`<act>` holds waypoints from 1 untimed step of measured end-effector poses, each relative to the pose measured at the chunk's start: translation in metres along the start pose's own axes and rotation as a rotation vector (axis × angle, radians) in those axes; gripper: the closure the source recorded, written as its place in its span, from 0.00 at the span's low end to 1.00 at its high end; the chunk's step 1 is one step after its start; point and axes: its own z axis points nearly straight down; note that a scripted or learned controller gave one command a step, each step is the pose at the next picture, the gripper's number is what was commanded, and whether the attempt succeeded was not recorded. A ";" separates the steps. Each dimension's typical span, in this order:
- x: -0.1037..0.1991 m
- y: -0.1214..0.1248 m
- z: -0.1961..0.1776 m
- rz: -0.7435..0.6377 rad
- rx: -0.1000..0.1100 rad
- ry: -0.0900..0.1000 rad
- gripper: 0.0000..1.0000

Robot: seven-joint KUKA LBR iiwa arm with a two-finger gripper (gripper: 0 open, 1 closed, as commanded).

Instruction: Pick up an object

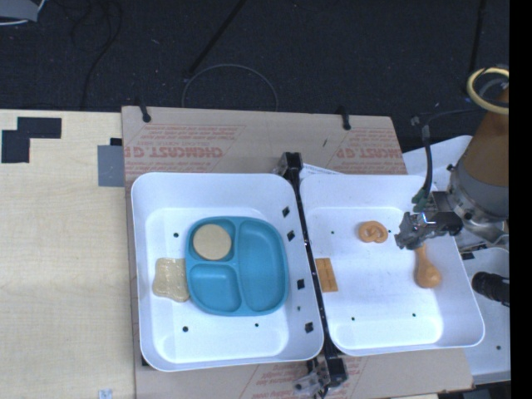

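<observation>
Gripper dark, metallic, over right bin; jaws' state unclear. Just below it: orange drumstick-shaped toy. Near left: curled orange pretzel-like piece. Left bin: glossy blue three-compartment plastic tray, round tan disc in upper-left compartment; bumpy pale cracker touching tray's left edge.

The grey arm reaches in from the right, its gripper pointing left and held low.
</observation>
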 end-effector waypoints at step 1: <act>0.042 0.007 0.006 0.000 0.001 0.000 1.00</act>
